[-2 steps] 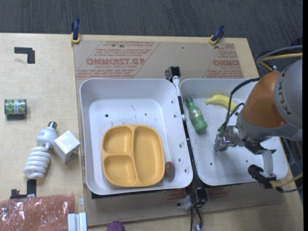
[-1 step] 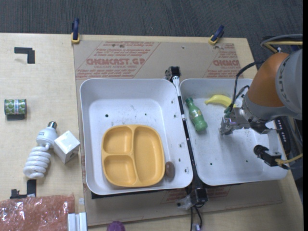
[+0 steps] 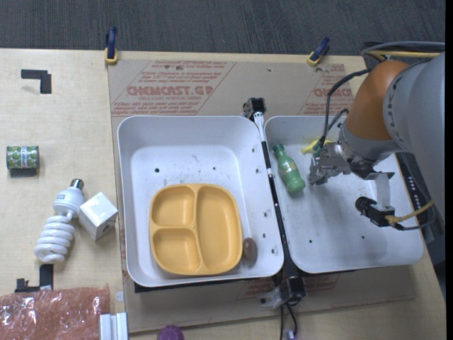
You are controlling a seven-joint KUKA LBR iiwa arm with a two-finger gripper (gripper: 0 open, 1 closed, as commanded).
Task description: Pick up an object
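Note:
A small green bottle lies in the right bin, close to its left wall. My gripper hangs low over that bin, just to the right of the bottle and a short gap away from it. A bit of a yellow object pokes out at the gripper's upper left, mostly hidden by the wrist. In the left bin sits a yellow divided plate, with a small brown object against its right edge.
The ridge between the two bins runs just left of the bottle. On the bench to the left lie a spiral light bulb, a white cube, a green can and a reddish bag.

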